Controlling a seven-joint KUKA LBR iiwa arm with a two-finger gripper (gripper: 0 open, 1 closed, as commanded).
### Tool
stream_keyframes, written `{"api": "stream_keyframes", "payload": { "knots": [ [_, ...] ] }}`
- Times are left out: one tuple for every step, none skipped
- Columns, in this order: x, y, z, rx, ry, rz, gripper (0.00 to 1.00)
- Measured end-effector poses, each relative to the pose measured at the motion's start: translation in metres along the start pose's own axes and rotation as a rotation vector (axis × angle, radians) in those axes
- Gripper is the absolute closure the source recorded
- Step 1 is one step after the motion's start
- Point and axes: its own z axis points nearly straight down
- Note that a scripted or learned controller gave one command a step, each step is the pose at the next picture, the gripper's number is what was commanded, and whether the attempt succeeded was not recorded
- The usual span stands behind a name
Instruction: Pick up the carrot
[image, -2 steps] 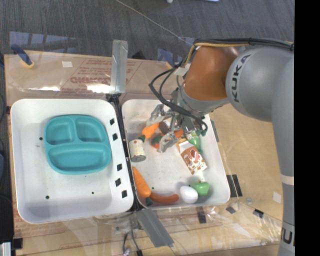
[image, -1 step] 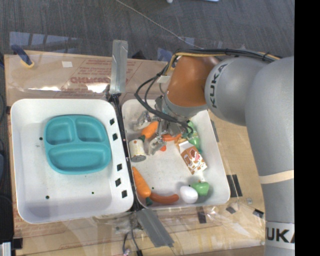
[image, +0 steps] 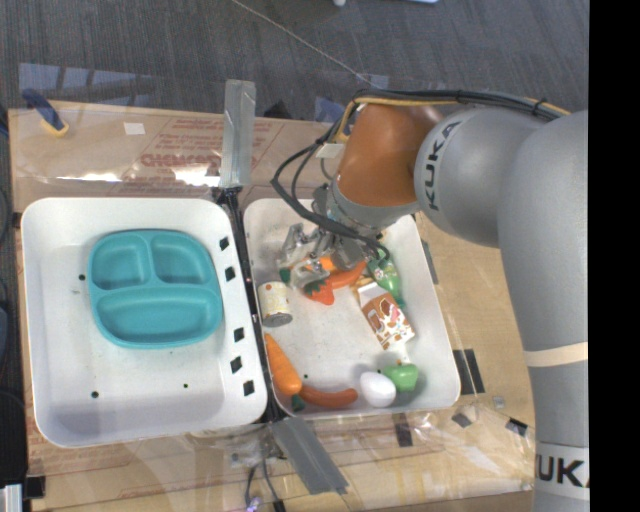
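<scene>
The right bin (image: 436, 330) is crowded along its edges: a can (image: 274, 302) near the left wall, a carrot (image: 283, 368) against that wall lower down, a sausage (image: 326, 397), egg (image: 377, 388) and green piece (image: 404, 377) along the near wall, a carton (image: 385, 317) at right. The arm (image: 420, 160) covers the far end. Bare floor lies mid-bin, between can, carton and carrot. The left bin (image: 50, 330) has a teal tray (image: 155, 287), with open floor around it.

Bench (image: 90, 150) bears two white bins (image: 50, 300), side by side.

Dark grey carpet (image: 120, 40) behind cardboard-topped bench (image: 130, 140)
</scene>
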Motion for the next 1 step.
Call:
{"api": "stream_keyframes", "payload": {
  "knots": [
    [-0.0066, -0.0432, -0.0179, 0.003, -0.002, -0.298, 1.0]
  ]
}}
